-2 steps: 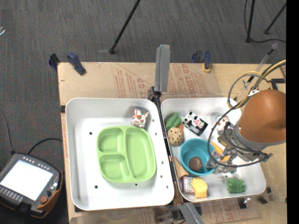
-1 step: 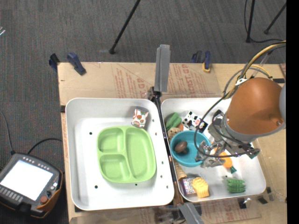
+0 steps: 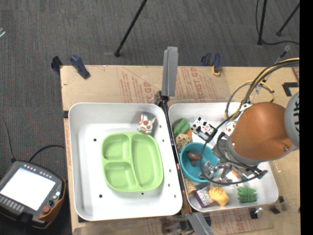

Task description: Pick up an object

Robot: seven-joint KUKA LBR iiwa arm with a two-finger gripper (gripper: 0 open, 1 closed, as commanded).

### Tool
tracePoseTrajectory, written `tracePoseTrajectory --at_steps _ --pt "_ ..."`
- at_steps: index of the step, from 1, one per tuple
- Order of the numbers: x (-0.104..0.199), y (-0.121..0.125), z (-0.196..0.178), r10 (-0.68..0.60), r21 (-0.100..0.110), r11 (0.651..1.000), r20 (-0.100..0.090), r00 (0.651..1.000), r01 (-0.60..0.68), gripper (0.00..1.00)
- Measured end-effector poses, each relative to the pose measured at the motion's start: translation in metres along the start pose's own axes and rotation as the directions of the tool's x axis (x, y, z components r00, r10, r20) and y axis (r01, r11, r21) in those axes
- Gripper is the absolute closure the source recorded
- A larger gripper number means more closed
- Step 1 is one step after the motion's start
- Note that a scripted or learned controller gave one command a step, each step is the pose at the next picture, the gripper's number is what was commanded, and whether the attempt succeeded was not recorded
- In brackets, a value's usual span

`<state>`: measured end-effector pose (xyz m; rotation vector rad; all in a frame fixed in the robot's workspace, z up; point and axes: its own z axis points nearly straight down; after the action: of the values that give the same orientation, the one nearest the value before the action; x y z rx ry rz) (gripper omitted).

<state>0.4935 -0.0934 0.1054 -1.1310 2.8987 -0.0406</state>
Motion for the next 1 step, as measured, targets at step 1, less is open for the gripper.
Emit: tracePoseTrajectory --at_steps 1 --pt "-0.0015 0.0086 0.0059 -0.011 -0.019 1.000 -0.006 1.000 0.011 0.00"
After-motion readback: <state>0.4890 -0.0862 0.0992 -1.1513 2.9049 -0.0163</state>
